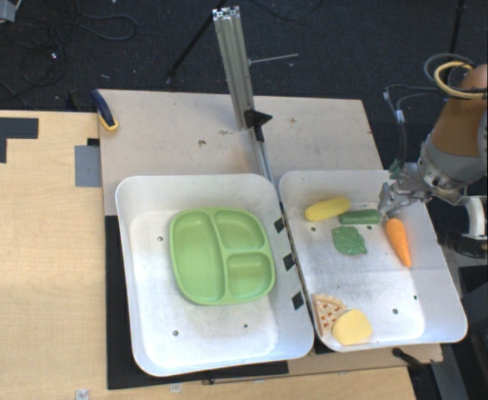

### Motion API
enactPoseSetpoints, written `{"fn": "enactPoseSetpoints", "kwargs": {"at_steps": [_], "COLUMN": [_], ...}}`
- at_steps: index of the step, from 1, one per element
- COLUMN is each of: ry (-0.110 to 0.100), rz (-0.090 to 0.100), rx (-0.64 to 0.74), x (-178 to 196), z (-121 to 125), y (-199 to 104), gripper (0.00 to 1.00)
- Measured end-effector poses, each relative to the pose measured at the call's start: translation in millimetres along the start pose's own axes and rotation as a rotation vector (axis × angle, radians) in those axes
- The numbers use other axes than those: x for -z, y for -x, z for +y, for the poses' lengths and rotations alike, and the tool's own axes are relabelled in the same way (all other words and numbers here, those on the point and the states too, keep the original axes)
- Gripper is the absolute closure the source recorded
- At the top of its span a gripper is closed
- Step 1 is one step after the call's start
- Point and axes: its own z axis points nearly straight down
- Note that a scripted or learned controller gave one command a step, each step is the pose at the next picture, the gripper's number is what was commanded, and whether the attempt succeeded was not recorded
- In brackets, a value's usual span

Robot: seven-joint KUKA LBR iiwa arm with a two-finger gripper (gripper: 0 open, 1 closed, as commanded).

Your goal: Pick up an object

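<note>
Reaching into the right bin (444,307), the gripper (391,200) hangs at the carrot's (398,241) 12 o'clock end; whether it is open I cannot tell. Next, I judge, it must descend squarely over one item.

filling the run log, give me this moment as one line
end effector: over right bin, far edge, above carrot | nothing seen held | nearby: green stick, leaf | left bin: green plate
</note>
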Motion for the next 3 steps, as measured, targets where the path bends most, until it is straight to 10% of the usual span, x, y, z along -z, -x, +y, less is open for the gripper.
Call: {"fn": "enactPoseSetpoints", "kwargs": {"at_steps": [1,3], "ry": [0.001,-0.006], "rz": [0.0,0.004], "rx": [0.001,0.003], "x": [53.6,61.0], "z": [1.0,-15.0], "y": [1.0,-109.0], "gripper": [1.0,1.0]}}
